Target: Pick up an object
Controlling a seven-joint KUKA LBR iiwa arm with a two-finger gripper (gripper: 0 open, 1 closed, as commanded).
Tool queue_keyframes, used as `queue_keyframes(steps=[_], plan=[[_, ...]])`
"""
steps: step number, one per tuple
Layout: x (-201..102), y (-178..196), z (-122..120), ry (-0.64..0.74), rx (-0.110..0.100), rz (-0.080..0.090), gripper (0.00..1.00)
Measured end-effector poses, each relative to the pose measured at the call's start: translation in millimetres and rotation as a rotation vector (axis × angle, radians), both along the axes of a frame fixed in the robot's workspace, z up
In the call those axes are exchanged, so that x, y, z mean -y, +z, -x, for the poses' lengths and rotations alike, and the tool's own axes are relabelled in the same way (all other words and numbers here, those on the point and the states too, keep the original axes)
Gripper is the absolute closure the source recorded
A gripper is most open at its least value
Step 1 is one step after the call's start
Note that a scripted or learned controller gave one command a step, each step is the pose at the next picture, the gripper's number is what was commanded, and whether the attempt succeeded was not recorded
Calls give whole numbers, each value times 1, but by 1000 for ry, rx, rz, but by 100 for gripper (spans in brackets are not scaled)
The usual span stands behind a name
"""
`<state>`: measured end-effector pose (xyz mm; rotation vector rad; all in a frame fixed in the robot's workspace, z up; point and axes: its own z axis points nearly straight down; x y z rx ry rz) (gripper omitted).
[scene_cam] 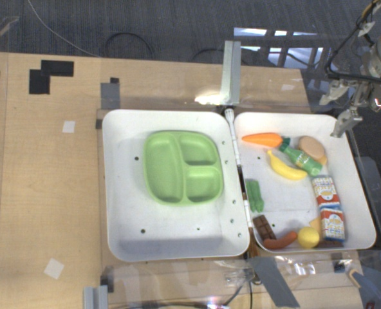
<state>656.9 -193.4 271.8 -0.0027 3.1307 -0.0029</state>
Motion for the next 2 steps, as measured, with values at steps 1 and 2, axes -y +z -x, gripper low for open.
queue_keyframes(steps=[1, 2], plan=[[14, -121, 115, 75, -14, -3, 0], [-9, -181, 162, 147, 7, 5, 0]])
